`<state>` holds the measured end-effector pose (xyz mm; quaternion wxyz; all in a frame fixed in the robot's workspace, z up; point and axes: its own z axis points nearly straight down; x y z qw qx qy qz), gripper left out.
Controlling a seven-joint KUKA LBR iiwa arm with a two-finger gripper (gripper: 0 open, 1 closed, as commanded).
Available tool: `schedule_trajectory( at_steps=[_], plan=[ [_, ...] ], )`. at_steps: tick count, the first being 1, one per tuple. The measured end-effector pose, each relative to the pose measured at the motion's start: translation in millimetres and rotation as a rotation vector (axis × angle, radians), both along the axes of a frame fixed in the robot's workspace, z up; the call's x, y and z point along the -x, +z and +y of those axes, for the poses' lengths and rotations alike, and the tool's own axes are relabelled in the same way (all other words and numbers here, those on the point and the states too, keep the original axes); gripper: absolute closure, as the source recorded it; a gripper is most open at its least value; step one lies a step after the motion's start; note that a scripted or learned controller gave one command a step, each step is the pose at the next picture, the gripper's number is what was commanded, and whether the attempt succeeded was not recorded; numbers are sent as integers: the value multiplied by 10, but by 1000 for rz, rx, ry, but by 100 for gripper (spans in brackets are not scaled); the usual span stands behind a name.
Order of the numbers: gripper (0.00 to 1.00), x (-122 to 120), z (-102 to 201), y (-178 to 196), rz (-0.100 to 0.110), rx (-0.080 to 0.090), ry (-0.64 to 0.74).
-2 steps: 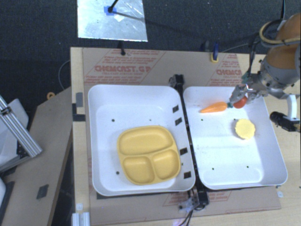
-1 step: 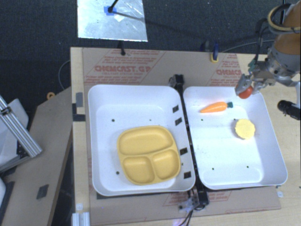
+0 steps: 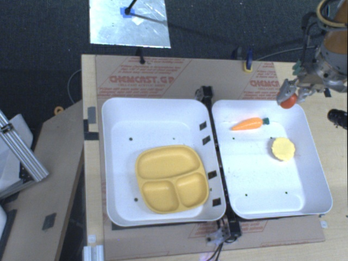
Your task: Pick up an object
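Gripper parked over the far right corner, with the carrot and the yellow piece waiting in the right bin.

You have the gripper (image 3: 288,98) up at the far right corner of the right bin (image 3: 315,200). Something small and red-orange sits at its tip, but you cannot tell whether the fingers are clenched on it or released. The carrot (image 3: 248,124) lies flat near the far wall of that bin, green end to the right. The round yellow piece (image 3: 283,149) rests nearer and to its right, well apart from it, so either one leaves room for a straight descent. The yellow divided tray (image 3: 171,178) takes up most of the left bin (image 3: 117,145); being broad and flat, it looks a poor target. From where the arm hangs, the carrot seems the closest candidate on the bench (image 3: 163,72).
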<state>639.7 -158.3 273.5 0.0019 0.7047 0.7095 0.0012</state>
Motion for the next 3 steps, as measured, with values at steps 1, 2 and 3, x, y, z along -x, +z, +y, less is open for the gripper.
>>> schedule_trajectory(
  at_steps=[1,2,3],
  plan=[
    [100,60,590,-148,4,-2,3],
    [100,185,1138,-300,5,-2,2],
    [100,276,1681,-237,4,-3,4]
  ],
)
